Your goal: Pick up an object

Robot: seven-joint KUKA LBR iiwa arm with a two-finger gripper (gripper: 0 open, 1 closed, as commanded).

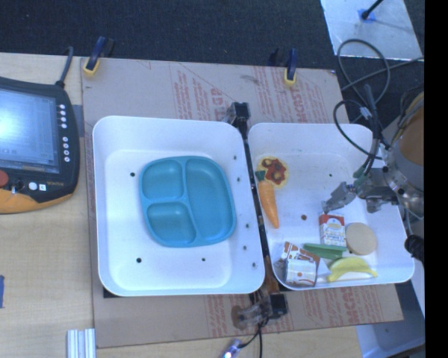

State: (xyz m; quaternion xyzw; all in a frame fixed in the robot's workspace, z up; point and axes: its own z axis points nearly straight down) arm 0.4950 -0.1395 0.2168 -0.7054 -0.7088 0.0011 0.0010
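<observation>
My gripper (356,200) hangs over the right part of the right bin (313,144), its two grey fingers spread apart and open with nothing between them. Just below it lies a small red-and-white carton (332,231), with a round tan biscuit-like piece (361,239) beside it. Along the bin's front edge are a yellow banana (351,268), a green pod (322,250) and a brown carton (299,265). An orange carrot (268,203) and a toy pizza slice (272,170) lie by the bin's left wall.
The left bin (116,274) holds a blue divided plate (187,200). A teach pendant (26,148) sits on the bench at far left. Black cables (358,88) loop behind the right bin. Clamps (290,66) hold the board's back edge.
</observation>
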